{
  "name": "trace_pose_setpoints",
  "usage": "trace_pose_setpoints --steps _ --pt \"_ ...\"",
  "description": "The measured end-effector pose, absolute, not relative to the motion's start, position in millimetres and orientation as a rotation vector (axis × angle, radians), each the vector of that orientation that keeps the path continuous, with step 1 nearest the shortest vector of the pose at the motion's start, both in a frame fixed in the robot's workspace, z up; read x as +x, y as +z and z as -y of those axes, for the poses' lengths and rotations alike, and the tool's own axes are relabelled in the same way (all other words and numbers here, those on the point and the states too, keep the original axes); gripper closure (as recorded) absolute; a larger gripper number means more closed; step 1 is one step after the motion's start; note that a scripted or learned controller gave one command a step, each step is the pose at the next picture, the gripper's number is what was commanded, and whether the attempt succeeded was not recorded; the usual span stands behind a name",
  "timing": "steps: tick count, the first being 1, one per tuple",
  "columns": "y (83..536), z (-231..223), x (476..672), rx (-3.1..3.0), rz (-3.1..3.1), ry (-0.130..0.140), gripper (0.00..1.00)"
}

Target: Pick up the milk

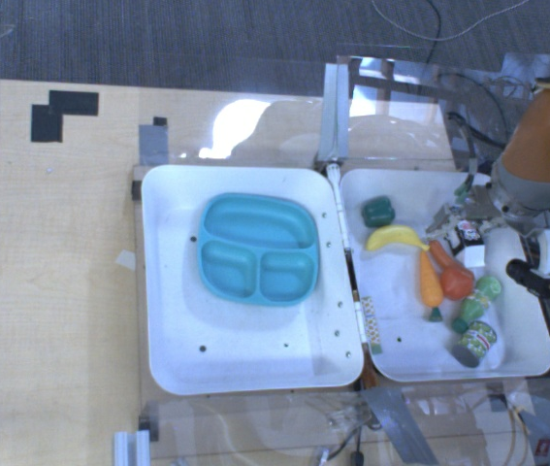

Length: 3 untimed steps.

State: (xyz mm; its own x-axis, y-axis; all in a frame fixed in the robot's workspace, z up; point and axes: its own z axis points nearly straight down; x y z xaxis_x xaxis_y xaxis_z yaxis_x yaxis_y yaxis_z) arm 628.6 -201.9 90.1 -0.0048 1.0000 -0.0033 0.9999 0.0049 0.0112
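Mostly hidden, small white milk [469,243] carton with dark label, beneath pincer [462,223], pincer's state unclear, right bin [391,352]

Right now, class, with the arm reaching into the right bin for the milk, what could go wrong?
1. The milk lies crowded: a red vegetable and the carrot sit right beside it, so the tool may nudge or grab one of these instead.
2. The milk sits near the right bin's far wall, and a push could slide it against that wall.
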Motion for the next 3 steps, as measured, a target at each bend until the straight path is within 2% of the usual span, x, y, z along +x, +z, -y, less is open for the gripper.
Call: trace_pose_setpoints --steps 1,2,3 --pt "102.3 201.2 629.8 2.203 -2.221 0.011 1.0" --pt "102.4 201.1 629.9 2.203 -2.221 0.011 0.0" --pt "114.0 200.5 631.0 2.198 -2.221 0.014 1.0"
